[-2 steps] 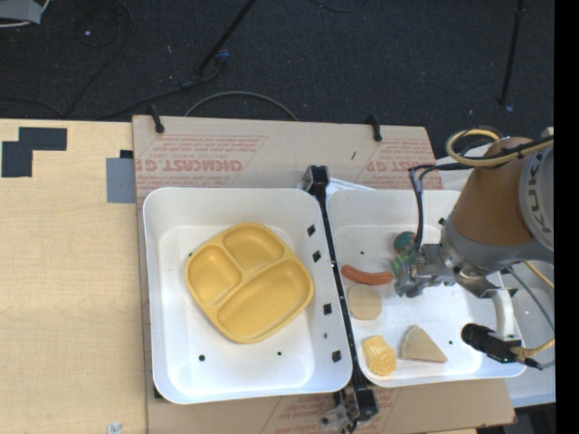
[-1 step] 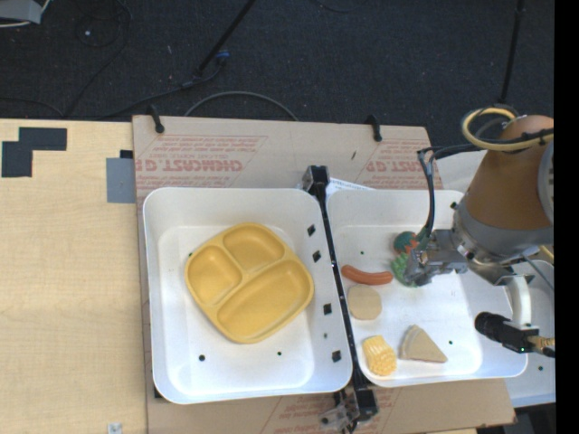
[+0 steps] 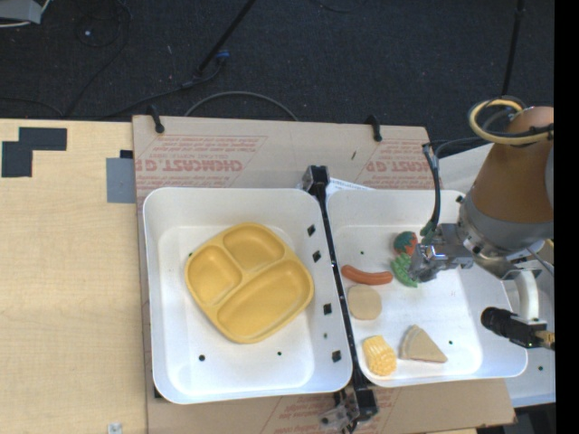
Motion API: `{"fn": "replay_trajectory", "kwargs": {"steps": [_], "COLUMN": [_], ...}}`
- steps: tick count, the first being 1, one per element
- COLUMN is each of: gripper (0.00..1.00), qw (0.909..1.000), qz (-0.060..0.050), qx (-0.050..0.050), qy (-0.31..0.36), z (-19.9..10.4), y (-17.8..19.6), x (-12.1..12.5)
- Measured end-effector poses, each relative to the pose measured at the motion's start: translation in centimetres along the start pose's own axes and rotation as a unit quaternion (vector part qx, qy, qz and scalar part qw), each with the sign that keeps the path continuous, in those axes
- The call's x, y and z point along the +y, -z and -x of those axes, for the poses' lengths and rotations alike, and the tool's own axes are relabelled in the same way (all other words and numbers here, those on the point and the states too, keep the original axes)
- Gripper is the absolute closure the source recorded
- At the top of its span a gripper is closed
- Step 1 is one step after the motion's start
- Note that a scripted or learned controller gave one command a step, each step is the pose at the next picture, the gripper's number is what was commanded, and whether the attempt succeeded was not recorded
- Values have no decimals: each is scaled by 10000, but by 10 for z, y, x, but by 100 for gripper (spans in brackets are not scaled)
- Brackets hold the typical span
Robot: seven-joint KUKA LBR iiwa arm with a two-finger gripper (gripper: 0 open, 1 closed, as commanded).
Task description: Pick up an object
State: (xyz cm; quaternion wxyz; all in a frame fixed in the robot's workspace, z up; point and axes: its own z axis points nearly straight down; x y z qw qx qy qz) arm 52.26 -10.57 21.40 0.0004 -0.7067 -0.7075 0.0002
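Nearest in right white plastic bin (image 3: 470, 355): ridged yellow plastic corn cob (image 3: 380, 355) beside tan plastic wedge (image 3: 422, 345). Behind those, flat beige round disc (image 3: 365, 304), then slim orange-red toy sausage (image 3: 366, 277). Farther back, grey two-finger gripper (image 3: 423, 259) low on lumpy green plastic vegetable with orange tip (image 3: 404, 260), touching it; finger spread hidden, cannot tell, grip unconfirmed. Left white bin (image 3: 167, 333) carrying glossy yellow three-compartment plastic tray (image 3: 249, 281). Printed cardboard sheet (image 3: 235, 156) farthest.

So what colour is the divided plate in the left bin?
Yellow plate, clearest in the camera view.
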Motion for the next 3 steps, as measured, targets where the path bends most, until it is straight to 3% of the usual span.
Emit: {"fn": "replay_trajectory", "kwargs": {"steps": [1,3], "gripper": [100,100], "qw": [10000,10000], "qz": [-18,-12], "qx": [13,-1], "qy": [19,21], "z": [-55,-167], "y": [-8,16], "x": [6,6]}}
